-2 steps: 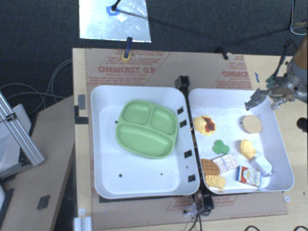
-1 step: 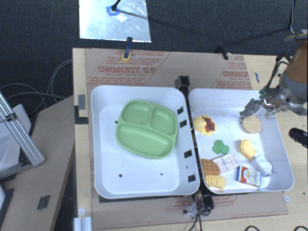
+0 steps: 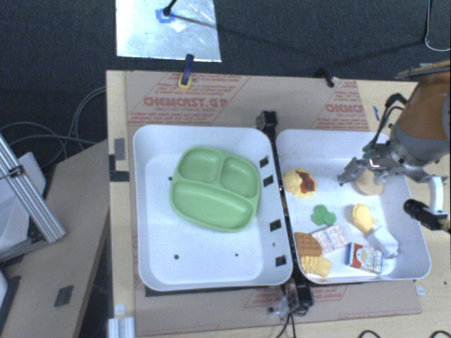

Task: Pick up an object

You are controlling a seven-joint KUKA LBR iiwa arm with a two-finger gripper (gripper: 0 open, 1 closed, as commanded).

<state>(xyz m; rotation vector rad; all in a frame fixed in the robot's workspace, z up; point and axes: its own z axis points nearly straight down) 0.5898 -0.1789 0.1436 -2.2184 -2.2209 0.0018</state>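
Grey metal claw low over the right shallow white bin, beside a round tan disc; finger spread impossible to tell. Nearby: yellow-and-red toy food, green leafy piece, yellow lump.

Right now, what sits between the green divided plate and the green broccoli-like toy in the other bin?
In the camera view, the bins' adjoining walls with black clips lie between the green divided plate and the green toy.

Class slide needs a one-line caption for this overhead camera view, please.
Robot arm lowers its gripper into the right bin of toy food; green divided plate sits in the left bin.
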